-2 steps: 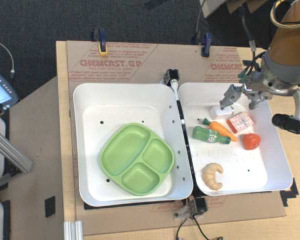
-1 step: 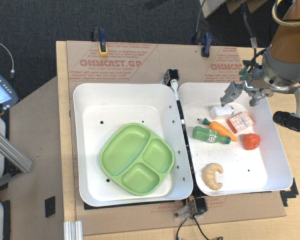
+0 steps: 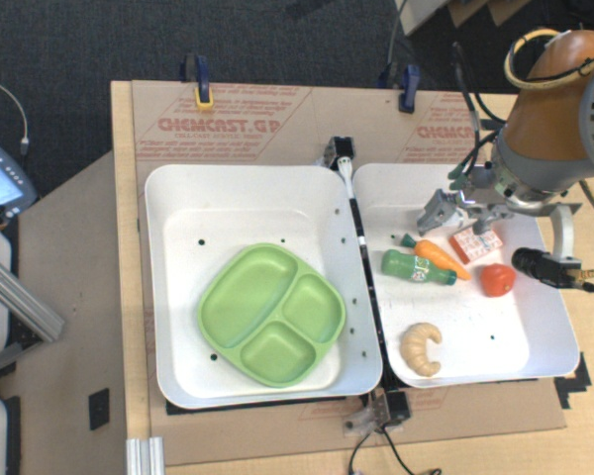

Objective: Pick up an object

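Tan board tabletop (image 3: 277, 117) carries two shallow white bins. Landmark: right white bin (image 3: 544, 359). Left white bin (image 3: 168, 265) touches its left wall, holding a green three-compartment plastic plate (image 3: 270, 313). Grey arm with orange band (image 3: 554, 87) hangs over the right bin's back right. Gripper (image 3: 453, 209) low above the bin floor, can't tell its opening. Inside the right bin: green bottle (image 3: 417, 267), croissant (image 3: 422, 348) near front, orange carrot (image 3: 440, 256), small red-white box (image 3: 475, 242), red tomato (image 3: 496, 279).
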Controlling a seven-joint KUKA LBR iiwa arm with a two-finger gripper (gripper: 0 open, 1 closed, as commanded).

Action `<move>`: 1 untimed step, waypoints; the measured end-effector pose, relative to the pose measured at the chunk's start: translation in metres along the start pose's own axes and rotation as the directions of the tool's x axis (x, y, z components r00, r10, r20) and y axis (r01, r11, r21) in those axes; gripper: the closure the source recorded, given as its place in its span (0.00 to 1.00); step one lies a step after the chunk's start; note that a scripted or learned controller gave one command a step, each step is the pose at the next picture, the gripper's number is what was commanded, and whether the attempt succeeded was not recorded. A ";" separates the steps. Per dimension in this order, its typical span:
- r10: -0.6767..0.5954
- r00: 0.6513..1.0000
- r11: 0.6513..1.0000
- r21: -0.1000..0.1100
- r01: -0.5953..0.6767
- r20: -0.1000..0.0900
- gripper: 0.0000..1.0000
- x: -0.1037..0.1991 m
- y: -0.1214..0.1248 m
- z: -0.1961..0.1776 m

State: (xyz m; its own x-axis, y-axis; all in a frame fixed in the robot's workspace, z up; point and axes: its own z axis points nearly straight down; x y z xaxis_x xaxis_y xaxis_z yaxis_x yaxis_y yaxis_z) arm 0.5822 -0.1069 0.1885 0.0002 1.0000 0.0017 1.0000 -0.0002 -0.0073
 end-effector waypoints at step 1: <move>0.000 1.000 1.000 0.001 0.000 -0.001 0.00 0.009 -0.001 0.061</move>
State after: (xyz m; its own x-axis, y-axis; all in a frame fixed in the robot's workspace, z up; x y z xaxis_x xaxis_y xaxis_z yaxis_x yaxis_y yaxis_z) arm 0.5804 -0.0983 0.1274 0.0000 1.0000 0.0024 1.0000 0.0000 -0.0082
